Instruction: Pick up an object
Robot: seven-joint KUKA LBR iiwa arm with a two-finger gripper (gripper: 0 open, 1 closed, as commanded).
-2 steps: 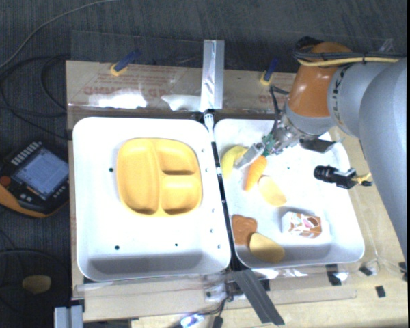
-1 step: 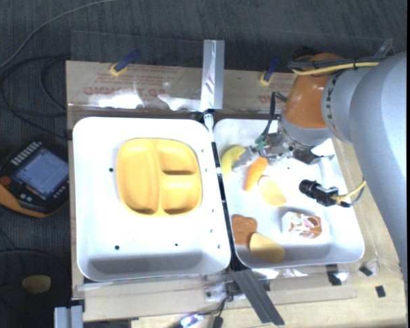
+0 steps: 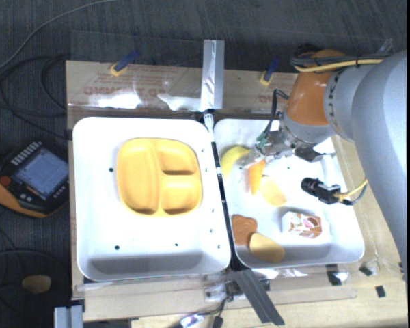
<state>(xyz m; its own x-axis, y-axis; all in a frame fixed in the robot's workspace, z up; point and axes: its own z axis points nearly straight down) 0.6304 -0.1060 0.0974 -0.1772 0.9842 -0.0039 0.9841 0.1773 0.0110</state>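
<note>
The likeliest target, as I read it, is the orange carrot-like piece (image 3: 255,174) in the right bin (image 3: 342,248), lying near that bin's upper left with its long axis running from upper right down to lower left, the thick end up by the gripper (image 3: 272,144). The gripper sits right at that upper end, touching or just above it; I cannot tell which from this slant. Its tips are buried against the clutter, so how it is set I cannot tell, and I would not claim a hold. Just left of the orange piece lies a yellow rounded fruit (image 3: 232,158), touching it or nearly so, and just below right a pale yellow wedge (image 3: 273,194). So the move turns on closing across the piece's narrow width, not along its length, without catching the fruit. Further down are a brown piece (image 3: 242,228), a tan wedge (image 3: 265,247) and a small printed packet (image 3: 302,224). The left bin (image 3: 96,251) holds a yellow divided tray (image 3: 159,175).
</note>
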